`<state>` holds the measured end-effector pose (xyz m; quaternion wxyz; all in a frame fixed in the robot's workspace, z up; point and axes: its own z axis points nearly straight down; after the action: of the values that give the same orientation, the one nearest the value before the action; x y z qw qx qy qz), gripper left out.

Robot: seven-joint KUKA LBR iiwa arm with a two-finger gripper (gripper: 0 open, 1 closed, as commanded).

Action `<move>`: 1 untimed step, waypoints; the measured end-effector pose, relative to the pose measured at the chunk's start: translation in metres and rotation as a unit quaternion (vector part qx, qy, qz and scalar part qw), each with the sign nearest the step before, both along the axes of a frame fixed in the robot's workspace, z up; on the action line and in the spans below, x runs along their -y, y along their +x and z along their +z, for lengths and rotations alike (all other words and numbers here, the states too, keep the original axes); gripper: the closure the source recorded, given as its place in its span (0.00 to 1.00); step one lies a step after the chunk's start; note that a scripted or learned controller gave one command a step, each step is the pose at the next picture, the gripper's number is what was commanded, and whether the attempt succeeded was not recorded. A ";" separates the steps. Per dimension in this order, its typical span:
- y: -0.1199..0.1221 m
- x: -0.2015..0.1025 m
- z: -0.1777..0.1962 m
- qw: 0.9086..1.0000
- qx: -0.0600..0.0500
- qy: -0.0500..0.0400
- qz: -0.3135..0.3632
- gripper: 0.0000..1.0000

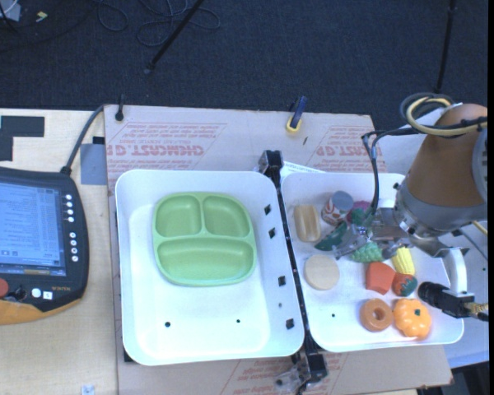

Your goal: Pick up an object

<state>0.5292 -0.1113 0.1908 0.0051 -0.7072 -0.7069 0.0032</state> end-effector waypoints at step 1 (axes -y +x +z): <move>0.002 0.000 0.003 1.000 0.003 0.000 0.000 0.00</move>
<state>0.5309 -0.1115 0.1937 0.0025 -0.7069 -0.7073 0.0013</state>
